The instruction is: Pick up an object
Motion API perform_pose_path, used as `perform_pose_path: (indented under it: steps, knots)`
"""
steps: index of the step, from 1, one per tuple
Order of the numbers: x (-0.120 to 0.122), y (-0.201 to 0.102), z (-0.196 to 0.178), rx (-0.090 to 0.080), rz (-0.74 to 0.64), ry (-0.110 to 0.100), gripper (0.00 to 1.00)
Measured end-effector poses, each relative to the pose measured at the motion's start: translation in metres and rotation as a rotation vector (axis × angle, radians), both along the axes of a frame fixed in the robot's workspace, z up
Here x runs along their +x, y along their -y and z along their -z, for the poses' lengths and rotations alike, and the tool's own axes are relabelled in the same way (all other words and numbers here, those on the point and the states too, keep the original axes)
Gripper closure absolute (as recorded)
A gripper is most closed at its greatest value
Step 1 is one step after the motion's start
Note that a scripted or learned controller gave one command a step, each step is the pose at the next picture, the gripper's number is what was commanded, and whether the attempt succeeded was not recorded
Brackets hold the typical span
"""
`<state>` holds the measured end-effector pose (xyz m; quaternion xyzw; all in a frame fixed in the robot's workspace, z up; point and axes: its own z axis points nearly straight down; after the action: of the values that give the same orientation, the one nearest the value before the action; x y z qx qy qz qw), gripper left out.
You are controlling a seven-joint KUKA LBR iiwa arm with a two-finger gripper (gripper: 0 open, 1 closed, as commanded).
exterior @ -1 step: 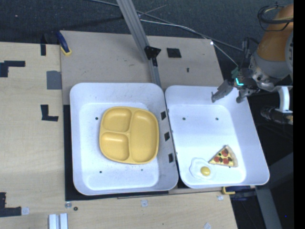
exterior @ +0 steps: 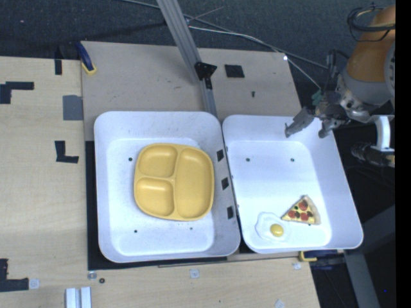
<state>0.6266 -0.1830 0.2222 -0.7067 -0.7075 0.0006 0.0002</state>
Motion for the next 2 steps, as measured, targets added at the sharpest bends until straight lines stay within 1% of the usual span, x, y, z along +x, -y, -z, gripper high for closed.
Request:
perform_pose_path:
  steps: [1, 2]
  knots:
    - [-0.001, 0.002, 0.044, 0.000, 0.000, -0.004, 0.00]
    - [-0.002, -0.004, 0.108, 0.000, -0.001, -0.006, 0.00]
